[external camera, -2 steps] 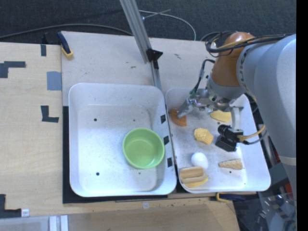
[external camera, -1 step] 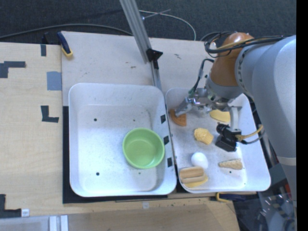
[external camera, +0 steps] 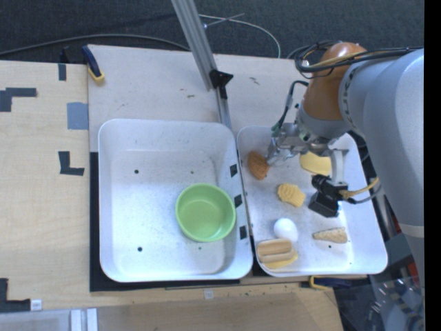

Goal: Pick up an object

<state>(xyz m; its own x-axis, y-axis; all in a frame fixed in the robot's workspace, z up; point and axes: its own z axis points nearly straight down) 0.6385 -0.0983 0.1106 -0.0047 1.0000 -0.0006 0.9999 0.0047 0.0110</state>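
Now, from above, the gripper [external camera: 275, 150] hangs low in the right bin [external camera: 365, 254]; whether its grip is wide or narrow, I cannot tell. A brown pastry [external camera: 258, 165] lies just left of it, nearly touching

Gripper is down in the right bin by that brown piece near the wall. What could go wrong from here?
1. The brown piece lies close to the right bin's left wall, so the gripper may hit the wall or push the piece instead of grasping it.
2. The yellow wedge lies right under the wrist and could get shoved.
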